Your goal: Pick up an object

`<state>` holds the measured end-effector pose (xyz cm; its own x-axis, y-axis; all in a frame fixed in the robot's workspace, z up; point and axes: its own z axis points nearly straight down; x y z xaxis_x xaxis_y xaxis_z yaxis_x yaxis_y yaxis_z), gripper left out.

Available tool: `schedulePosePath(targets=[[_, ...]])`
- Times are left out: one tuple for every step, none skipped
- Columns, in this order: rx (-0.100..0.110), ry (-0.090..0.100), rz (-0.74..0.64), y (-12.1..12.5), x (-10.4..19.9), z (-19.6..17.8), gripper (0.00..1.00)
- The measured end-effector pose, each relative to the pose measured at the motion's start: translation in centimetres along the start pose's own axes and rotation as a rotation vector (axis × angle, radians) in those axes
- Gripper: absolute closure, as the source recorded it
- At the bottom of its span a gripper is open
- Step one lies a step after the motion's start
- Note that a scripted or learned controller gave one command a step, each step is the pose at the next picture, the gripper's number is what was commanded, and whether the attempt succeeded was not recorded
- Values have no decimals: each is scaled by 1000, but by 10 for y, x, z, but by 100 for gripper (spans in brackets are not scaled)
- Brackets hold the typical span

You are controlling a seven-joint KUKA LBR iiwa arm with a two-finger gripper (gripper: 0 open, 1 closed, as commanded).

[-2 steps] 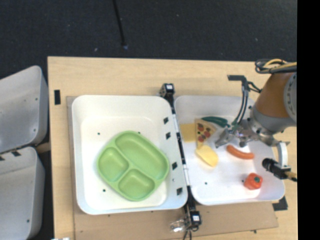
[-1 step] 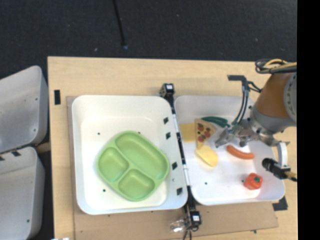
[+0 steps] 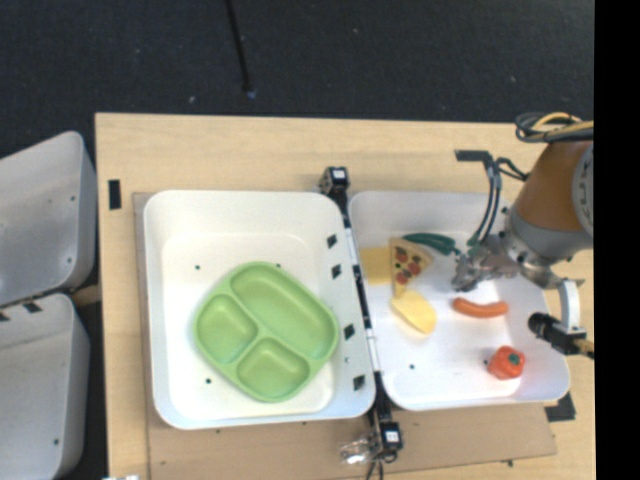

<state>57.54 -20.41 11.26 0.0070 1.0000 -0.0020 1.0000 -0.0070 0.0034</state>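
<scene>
Orange sausage (image 3: 480, 308): lay in right bin (image 3: 440, 393), just below gripper (image 3: 468, 274); finger state could not be told.

We cannot make out how the small metal gripper (image 3: 468, 273) stands; it blurs. The grey-and-orange arm (image 3: 555, 203) leaves the frame at right.

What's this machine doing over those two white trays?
A robot arm reaches from the right into the right bin, its gripper low among toy foods: a pizza slice, a yellow piece, a sausage and a tomato. Nothing looks lifted yet. The left bin holds a green divided plate.
</scene>
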Motion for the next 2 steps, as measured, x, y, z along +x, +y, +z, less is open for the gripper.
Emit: schedulePosePath(targets=[[-4, 0, -10, 3, 5, -63, 100], [-1, 0, -10, 4, 3, -97, 100]])
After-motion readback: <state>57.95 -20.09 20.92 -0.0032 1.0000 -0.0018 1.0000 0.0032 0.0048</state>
